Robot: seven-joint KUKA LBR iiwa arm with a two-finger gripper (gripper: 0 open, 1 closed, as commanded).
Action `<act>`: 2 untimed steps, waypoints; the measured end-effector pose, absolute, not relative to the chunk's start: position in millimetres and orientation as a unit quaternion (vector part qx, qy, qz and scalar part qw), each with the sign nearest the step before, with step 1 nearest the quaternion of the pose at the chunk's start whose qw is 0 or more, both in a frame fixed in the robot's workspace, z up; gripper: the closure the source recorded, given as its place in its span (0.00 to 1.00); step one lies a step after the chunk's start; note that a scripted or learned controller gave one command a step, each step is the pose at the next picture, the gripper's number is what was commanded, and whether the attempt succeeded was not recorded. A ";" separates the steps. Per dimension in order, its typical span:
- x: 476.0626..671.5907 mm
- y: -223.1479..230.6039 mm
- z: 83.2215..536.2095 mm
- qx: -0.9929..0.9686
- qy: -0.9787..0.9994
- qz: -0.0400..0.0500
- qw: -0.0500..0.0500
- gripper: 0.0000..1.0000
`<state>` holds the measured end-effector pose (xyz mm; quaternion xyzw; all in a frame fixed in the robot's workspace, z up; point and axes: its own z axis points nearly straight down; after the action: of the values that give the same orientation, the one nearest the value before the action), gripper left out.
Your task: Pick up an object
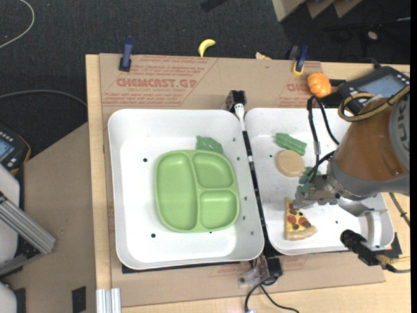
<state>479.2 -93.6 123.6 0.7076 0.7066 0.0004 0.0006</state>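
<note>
Cardboard-topped counter (163,83), two white bins: in right bin (260,175), near side, pizza slice (298,223) lying flat just below claw (306,197), claw state indeterminable; judged light, rigid, slippery; best gripped across narrow width.

Cardboard-topped bench (163,83) under 2 white bins (130,175).

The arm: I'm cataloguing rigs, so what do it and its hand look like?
The arm is bulky and rounded, its wide band showing brownish orange above a grey wrist section. Black cables loop over its top and run down its left side. The hand is a small grey metal piece with dark parts.
</note>
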 end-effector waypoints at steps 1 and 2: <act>480.3 -39.0 188.1 0.705 0.709 0.002 0.002 1.00; 481.2 -16.3 336.2 0.705 0.709 0.007 0.006 1.00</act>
<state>481.2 -16.3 336.2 0.7050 0.7092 0.0065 0.0059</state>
